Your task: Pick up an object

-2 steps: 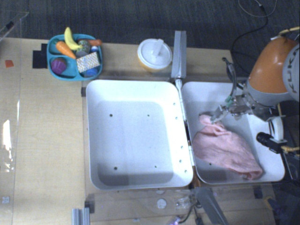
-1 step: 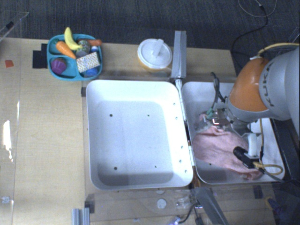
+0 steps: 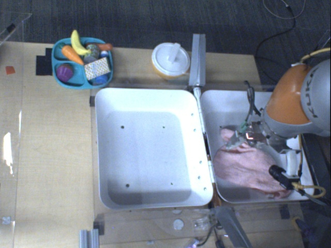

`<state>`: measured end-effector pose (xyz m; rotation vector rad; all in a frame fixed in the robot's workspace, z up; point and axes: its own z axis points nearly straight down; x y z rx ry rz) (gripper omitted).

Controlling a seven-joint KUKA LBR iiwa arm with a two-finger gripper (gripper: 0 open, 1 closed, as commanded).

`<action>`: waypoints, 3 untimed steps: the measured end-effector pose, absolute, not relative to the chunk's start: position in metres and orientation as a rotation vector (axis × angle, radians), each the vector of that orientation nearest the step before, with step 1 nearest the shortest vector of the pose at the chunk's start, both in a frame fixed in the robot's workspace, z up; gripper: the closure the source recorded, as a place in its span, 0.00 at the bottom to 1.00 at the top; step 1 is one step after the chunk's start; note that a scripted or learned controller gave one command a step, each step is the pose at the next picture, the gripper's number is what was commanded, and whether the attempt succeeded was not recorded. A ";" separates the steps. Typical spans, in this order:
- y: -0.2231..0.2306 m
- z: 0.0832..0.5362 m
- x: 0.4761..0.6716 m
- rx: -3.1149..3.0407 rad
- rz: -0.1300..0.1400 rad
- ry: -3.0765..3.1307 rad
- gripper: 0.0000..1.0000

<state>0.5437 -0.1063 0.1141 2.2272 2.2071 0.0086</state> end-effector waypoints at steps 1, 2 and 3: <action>-0.177 0.244 0.563 1.970 0.007 2.434 0.00; -0.141 0.106 0.574 1.770 0.004 2.591 0.00; -0.101 0.090 0.560 1.688 0.011 2.634 0.00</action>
